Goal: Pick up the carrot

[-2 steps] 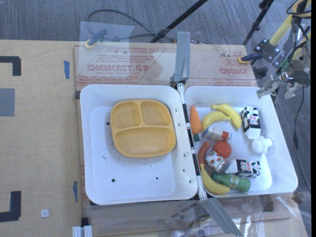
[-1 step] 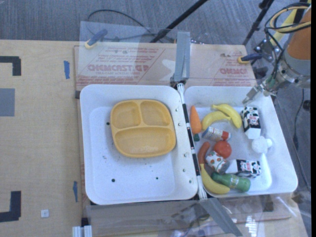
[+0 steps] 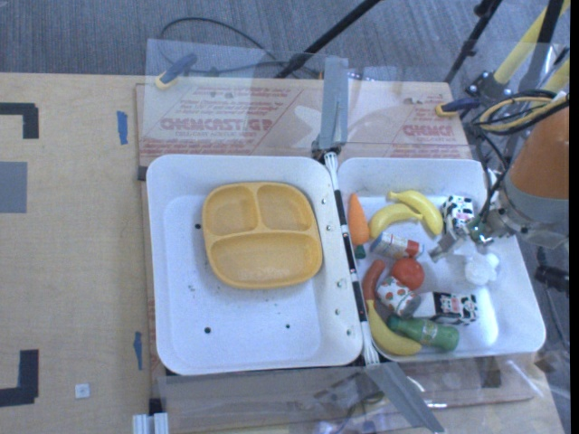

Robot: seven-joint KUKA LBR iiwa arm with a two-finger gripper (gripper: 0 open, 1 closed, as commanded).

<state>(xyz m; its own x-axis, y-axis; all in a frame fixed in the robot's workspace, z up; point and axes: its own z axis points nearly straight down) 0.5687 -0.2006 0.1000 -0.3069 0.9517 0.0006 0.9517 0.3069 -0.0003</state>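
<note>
While poised over right bin (image 3: 520, 269): gripper (image 3: 470, 233) near bananas (image 3: 407, 211).
Carrot (image 3: 358, 220) lying against left wall, untouched; fingers' spread impossible to tell.

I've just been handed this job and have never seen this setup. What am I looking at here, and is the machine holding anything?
This is one fixed camera above a bench, looking down at a slant. Two shallow white bins sit side by side. The left bin holds a yellow divided plate. The right bin holds toy food: the carrot against its left wall, two bananas beside it, a third banana near the front, a green bottle and other small items. The robot arm, grey and orange, reaches in from the right. Its gripper hangs over the right side of that bin, well away from the carrot. Nothing is visible between its fingers.
</note>
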